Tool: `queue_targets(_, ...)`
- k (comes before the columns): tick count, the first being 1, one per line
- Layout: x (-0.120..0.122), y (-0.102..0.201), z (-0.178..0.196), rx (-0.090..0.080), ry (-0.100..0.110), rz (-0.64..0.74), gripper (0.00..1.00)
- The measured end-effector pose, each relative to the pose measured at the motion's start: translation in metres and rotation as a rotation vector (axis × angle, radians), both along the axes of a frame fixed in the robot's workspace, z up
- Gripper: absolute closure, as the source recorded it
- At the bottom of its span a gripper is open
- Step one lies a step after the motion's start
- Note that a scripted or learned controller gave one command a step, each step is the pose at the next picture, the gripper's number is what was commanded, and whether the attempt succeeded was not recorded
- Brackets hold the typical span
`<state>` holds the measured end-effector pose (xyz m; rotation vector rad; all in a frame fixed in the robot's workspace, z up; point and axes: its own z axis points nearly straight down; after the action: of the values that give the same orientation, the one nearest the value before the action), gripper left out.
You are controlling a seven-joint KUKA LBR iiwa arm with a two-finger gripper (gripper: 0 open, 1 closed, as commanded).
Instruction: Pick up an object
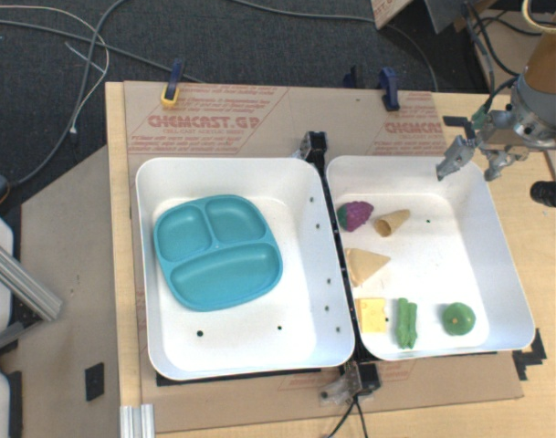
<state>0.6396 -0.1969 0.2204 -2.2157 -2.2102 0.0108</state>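
Six small things lie in your right bin (497, 235), any of them fit for picking. A purple grape bunch (355, 214) sits near the bin's left wall toward the far side, and a tan cone (392, 222) lies just beside it on the right, apart from it. Nearer you, a pale wedge (366, 264) rests against the left wall, and below that a yellow block (372, 316) lies by the near left corner. A green bean pod (405, 323) lies just right of the block, lengthwise toward the near rim, and a round green fruit (457, 318) sits further right, well apart from the pod. Your hand (471, 160) hangs over the bin's far rim, at the far right corner, with its two fingers (453, 161) spread apart and nothing between them; it is well apart from every item, the cone being the closest. The grey arm (538, 108) comes in from the right edge behind it. Your left bin (159, 190) touches the right one along the middle and holds a teal divided plate (218, 252), lying flat toward its far left part. Both bins rest on a brown board on the desk (214, 121), which is held by two blue clamps (174, 80) at its far edge. Cables (95, 35) trail over the dark floor beyond.
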Motion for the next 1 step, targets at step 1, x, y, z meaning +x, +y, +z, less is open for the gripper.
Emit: queue_targets(1,0.0028,0.0004,0.0075,-0.003,-0.013,0.003,0.0)
